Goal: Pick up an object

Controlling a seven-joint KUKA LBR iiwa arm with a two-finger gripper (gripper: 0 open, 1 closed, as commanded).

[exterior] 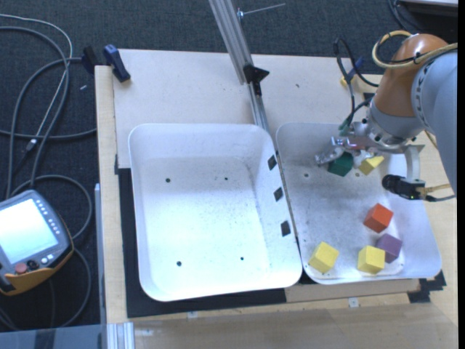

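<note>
Two shallow white bins sit side by side on the bench (182,86). The left bin (145,195) shows a bare floor with a few dark specks and small holes. The right bin (312,209) holds all the loose pieces.

Along the right bin's near edge lie a yellow cube (324,257) towards the left, a second yellow cube (371,259) to its right, and a purple block (389,246) touching that second cube on its far-right side. An orange-red cube (378,217) sits just beyond the purple block, near the bin's right wall. Each of these rests flat with its corners turned at a slant to the bin walls.

In the far part of the right bin, the gripper (341,151) hangs over the floor, the arm (407,86) coming in from the right. A dark green block (340,166) lies right under the gripper's tip, at or against the metal fingers; whether the claw is spread or pinching it cannot be told from this angle. The green block looks compact, with no clear long axis, and one corner points towards the near side. A small yellow block (371,164) lies just to its right, close under the wrist.

A metal rail (232,35) runs from the far edge down to the gap between the bins. A handheld control pad (29,242) rests on the floor at the left.
</note>
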